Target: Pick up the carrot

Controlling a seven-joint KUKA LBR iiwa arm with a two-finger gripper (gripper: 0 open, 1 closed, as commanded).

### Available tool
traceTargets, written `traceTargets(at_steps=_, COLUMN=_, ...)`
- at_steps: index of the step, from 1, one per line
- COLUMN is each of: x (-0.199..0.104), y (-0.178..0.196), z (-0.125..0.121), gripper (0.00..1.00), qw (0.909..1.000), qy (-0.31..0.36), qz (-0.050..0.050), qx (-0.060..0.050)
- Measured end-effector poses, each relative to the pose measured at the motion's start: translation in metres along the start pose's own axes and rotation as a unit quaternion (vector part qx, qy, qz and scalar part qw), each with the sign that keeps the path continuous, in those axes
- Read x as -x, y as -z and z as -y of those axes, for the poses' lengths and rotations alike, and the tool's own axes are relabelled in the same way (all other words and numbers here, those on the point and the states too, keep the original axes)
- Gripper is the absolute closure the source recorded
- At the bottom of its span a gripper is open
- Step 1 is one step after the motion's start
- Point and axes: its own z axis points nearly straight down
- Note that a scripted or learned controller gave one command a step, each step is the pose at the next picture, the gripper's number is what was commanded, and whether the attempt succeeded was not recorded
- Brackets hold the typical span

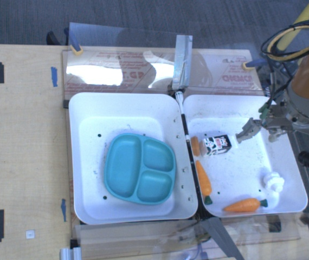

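Two carrots lie in the right bin (284,161). One carrot (203,180) lies lengthwise along the bin's left wall, green end toward the front. The other carrot (243,205) lies across the front edge, green end to the right. My gripper (261,133) hangs over the right bin's back right part, well behind both carrots. Its fingers are spread open with nothing between them. The left fingertip (246,132) is just right of a small cow-patterned bottle (215,144).
The left bin (89,118) holds a teal divided plate (140,168). A white lumpy object (274,184) rests near the right bin's right wall, just above the front carrot's tip. The bottle has an orange cap pointing left. A metal divider stands behind the bins.
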Motion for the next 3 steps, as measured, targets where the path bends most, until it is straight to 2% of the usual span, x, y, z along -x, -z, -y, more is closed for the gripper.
traceTargets(at_steps=1, x=-0.068, y=-0.056, z=0.037, gripper=0.00, qw=0.9794, qy=0.202, qz=0.000, qx=-0.001)
traceTargets(at_steps=2, x=-0.101, y=-0.054, z=0.053, gripper=0.00, qw=0.8635, qy=0.504, qz=0.000, qx=0.001)
traceTargets(at_steps=3, x=-0.119, y=-0.055, z=0.053, gripper=0.00, qw=0.9381, qy=0.346, qz=0.001, qx=0.002)
